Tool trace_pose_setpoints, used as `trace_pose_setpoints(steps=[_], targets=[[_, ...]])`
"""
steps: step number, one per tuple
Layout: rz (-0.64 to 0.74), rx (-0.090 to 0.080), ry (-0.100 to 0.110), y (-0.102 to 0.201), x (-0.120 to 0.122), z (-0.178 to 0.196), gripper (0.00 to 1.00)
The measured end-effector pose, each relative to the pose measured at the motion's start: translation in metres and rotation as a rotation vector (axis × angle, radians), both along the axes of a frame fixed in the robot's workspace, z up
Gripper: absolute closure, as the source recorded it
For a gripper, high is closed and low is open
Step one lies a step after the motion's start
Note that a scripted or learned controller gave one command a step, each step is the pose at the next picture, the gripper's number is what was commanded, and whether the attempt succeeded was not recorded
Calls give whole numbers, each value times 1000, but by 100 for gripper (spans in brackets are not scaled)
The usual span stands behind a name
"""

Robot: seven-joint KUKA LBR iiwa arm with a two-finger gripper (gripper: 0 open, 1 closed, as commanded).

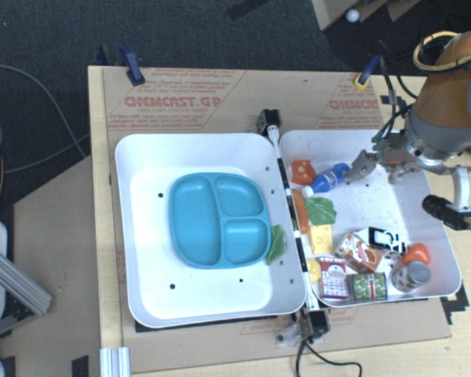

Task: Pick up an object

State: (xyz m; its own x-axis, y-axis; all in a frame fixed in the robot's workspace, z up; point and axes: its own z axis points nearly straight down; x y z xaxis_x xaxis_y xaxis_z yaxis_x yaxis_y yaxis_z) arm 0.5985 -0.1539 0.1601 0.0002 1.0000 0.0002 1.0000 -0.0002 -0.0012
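The right bin (pixel 424 210) holds a jumble of small things. A blue bottle (pixel 328 181) lies near its upper left, beside an orange block (pixel 301 171). Below them are a green leaf (pixel 322 209) and a yellow block (pixel 320 239). Snack packs (pixel 356 252), a small can (pixel 412 276) and an orange ball (pixel 417 252) sit toward the front. My gripper (pixel 381 167) hangs over the back of this bin, just right of the blue bottle. It is open, its fingers spread, with nothing between them.
The left bin (pixel 141 171) carries a blue divided plate (pixel 220 218) with a green piece (pixel 276 242) at its right edge. A black clamp (pixel 270 121) sits where the bins meet. The grey and orange arm (pixel 447 93) comes in from the upper right.
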Motion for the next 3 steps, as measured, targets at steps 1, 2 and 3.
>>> trace_pose_setpoints(steps=[1, 2, 3], targets=[[0, -1, -2, 60, -42, -76, 0], [-2, -3, -5, -21, -1, -21, 0], [1, -1, -1, 57, -51, -76, 0]])
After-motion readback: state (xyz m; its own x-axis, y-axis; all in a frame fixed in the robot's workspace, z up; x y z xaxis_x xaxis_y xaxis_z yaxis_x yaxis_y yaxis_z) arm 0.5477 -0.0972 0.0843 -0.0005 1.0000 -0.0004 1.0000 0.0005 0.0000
